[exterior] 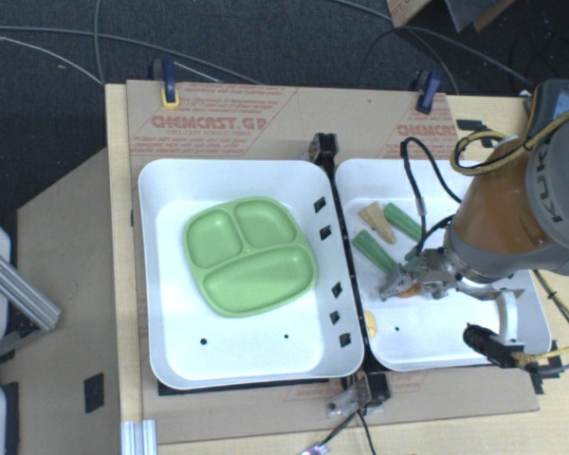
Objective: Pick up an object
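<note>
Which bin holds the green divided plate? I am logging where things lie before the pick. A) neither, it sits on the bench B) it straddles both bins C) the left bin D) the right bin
C: the green divided plate lies flat inside the left bin, while the right bin holds the small green and tan pieces, with the arm above it.

The plate (251,255) lies in the left bin (161,254); right of that bin, sticks (384,226) lie in the right bin (436,349)
</note>
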Robot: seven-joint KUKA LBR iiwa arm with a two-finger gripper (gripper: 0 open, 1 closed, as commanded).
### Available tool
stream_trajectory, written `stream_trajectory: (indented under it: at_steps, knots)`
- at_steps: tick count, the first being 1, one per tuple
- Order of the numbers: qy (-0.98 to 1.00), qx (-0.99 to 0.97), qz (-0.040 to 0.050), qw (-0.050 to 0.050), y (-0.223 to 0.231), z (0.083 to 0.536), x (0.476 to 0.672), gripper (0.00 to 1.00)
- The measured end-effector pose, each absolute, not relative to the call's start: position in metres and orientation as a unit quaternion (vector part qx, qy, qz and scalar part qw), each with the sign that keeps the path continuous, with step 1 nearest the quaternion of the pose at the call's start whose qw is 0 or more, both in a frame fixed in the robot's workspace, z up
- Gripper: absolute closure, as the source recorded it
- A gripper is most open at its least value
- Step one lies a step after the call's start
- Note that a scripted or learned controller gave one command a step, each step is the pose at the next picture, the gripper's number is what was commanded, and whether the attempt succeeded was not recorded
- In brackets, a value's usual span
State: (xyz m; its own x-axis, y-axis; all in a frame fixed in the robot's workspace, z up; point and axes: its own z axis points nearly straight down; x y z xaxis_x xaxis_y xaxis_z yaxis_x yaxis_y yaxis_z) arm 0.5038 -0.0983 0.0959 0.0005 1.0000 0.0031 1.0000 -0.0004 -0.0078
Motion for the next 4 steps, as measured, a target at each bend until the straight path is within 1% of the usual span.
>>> stream_trajectory:
  at_steps: [1, 2, 3, 4]
  knots:
    - [-0.707, -0.707, -0.0005, 0.001, -0.099, 0.110, 0.506, 1.00]
    - [-0.708, -0.707, -0.0018, -0.002, -0.095, 0.173, 0.503, 1.00]
    - [-0.707, -0.707, -0.0017, -0.002, -0.098, 0.224, 0.494, 1.00]
    - [-0.708, -0.706, -0.0026, -0.003, -0.095, 0.288, 0.493, 1.00]
